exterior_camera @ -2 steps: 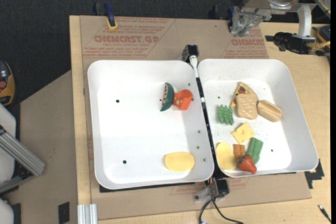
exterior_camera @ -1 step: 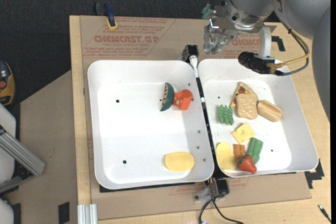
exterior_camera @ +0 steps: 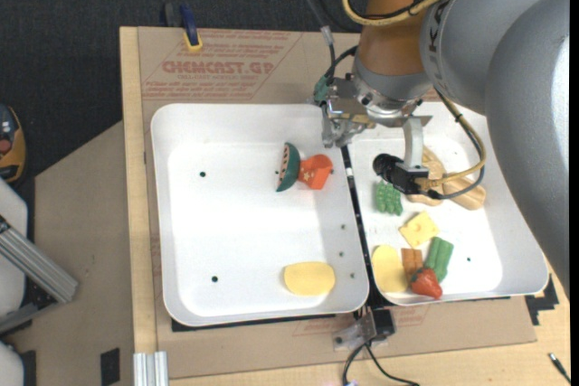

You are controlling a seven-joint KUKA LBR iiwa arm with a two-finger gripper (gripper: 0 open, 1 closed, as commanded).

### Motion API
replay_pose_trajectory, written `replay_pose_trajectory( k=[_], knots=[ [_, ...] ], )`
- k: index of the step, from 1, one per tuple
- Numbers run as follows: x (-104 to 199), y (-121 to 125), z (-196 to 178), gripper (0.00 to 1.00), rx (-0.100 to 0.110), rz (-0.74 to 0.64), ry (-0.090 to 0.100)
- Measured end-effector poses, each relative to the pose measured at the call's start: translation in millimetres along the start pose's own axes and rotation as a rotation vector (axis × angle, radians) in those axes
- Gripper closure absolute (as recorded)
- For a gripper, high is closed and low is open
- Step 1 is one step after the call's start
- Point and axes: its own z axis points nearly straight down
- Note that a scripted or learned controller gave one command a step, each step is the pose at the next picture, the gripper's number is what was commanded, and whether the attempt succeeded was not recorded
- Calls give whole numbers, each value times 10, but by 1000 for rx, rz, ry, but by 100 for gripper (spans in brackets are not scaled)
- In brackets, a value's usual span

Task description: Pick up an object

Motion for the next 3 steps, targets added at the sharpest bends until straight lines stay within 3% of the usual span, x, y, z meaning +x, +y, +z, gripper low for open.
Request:
replay_pose_trajectory(
  k=[1,2,3],
  knots=[
    [-697,356,-75,100,-17,8,-4],
    [-1083,402,-341,100,-17,5,-3],
    [-918,-290,-45,100,-3,4,1]
  ],
)
